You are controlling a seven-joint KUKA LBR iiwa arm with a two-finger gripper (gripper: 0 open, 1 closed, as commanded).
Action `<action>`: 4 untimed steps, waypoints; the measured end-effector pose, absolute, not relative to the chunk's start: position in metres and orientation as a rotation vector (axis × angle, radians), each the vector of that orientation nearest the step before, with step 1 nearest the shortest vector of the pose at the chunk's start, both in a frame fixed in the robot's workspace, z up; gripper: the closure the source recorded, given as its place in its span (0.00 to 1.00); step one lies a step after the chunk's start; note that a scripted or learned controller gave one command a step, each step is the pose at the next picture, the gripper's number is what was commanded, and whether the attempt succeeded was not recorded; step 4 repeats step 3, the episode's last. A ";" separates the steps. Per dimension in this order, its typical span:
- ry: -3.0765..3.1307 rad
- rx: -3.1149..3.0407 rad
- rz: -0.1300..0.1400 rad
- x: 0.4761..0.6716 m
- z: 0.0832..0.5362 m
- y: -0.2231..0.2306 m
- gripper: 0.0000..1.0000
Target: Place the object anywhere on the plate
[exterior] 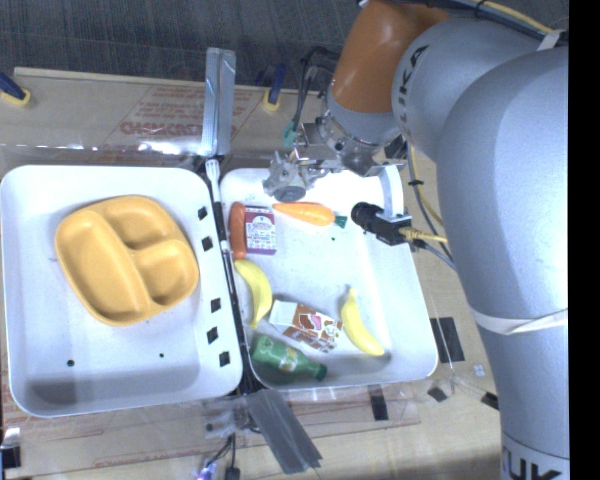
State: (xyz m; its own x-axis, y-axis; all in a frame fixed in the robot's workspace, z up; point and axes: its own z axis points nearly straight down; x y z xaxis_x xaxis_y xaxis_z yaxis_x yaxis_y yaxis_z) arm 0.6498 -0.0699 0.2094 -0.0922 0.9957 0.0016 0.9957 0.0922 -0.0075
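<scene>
Carrot point(303, 212) just below fingers point(283, 181), apart, finger state impossible to tell

plate point(127, 258) in left bin point(30, 368) | carrot point(304, 212), bananas point(361, 324), bottle point(288, 360) in right bin point(405, 298)

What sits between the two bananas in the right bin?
In the camera view, a small printed packet lies between the left banana and the right banana, just above the green bottle.

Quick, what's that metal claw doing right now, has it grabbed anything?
Claw: above the right bin's far end, near the orange carrot; open or shut cannot be told.
</scene>
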 end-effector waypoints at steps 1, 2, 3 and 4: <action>-2.427 -1.988 0.005 0.588 0.199 0.010 1.00; -2.571 -1.803 0.003 0.580 0.218 0.086 1.00; -2.571 -1.805 0.003 0.580 0.218 0.085 0.00; -2.571 -1.805 0.003 0.580 0.218 0.085 0.00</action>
